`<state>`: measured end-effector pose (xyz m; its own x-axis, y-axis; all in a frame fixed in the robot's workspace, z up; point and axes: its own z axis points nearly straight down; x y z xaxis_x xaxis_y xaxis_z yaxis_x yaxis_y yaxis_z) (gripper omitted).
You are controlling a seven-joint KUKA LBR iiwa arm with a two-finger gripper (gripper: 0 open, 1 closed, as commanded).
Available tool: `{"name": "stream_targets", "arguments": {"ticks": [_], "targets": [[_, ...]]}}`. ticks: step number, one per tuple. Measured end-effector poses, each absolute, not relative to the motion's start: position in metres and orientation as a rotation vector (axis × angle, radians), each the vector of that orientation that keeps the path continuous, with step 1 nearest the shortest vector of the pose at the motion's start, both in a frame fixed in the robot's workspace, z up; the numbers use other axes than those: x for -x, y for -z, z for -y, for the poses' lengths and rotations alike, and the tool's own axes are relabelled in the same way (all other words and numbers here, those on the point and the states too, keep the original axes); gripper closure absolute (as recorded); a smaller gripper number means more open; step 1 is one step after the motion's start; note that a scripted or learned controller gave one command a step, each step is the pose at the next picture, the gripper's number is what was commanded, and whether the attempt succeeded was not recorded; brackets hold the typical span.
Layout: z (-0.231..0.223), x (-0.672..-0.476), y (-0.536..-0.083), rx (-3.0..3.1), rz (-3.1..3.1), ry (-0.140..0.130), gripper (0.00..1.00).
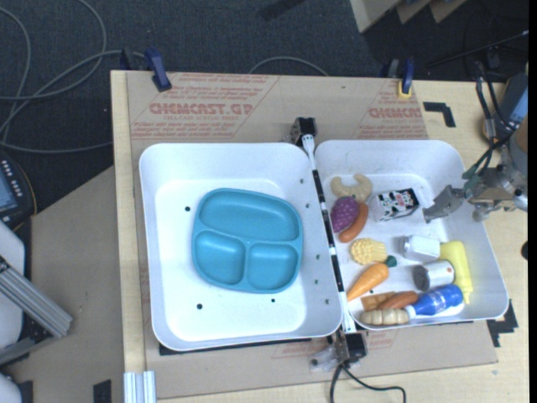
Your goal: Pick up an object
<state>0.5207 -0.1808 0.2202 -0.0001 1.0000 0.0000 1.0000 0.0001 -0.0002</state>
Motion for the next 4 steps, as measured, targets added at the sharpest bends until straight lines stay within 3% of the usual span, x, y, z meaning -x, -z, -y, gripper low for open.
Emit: {"name": "stream_targets", "arguments": {"ticks": [1, 2, 3, 4], "targets": [[0.142, -0.529, -0.104, 2.233, 2.237, 0.016, 0.0], [0.105, -0.603, -0.105, 2.218, 2.234, 0.008, 0.0], [0.107, -0.599, -0.114, 2.221, 2.225, 0.002, 1.0], [0.107, -0.599, -0.114, 2.221, 2.225, 0.001, 0.0]]}}
